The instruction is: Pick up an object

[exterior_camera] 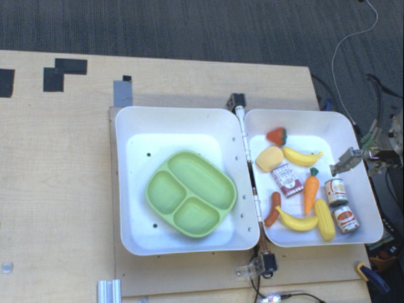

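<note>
Gripper [351, 160] at right bin [353, 128] rim — fingers indistinct

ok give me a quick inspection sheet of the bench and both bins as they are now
surface: wooden bench, two white bins side by side
job's things: right bin holds two bananas, carrot, corn, two cans, strawberry, sausage, small carton
clutter: left bin holds a green divided plate
grippers: gripper over the right bin's right edge, nothing seen held
cables: white cable on the carpet
surroundings: grey carpet
</note>
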Robot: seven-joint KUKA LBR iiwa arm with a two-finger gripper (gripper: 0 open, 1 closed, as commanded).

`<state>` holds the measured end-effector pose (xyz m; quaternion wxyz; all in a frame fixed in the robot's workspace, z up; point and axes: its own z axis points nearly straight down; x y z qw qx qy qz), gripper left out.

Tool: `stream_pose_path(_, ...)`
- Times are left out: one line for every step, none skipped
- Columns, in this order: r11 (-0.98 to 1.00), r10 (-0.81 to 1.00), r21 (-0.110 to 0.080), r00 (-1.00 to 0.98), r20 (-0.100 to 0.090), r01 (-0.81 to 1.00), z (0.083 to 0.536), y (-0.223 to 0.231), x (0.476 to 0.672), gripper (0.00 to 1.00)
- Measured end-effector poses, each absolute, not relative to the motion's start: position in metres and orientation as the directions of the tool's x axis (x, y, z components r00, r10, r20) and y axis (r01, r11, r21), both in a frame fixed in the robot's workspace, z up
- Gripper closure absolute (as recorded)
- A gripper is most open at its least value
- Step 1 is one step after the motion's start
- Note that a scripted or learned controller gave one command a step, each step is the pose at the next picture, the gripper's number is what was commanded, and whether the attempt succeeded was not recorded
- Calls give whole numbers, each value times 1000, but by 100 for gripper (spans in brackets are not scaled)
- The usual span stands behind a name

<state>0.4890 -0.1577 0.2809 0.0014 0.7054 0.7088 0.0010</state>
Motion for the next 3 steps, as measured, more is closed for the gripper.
stream_pose_path(2, 1000, 3, -2, 0, 1000, 98, -162, 488, 0)
stream_pose_path(3, 1000, 7, -3, 0, 1000, 109, -162, 489, 100)
stream_pose_path(5, 1000, 5, -5, 0, 1000, 168, -93, 498, 100)
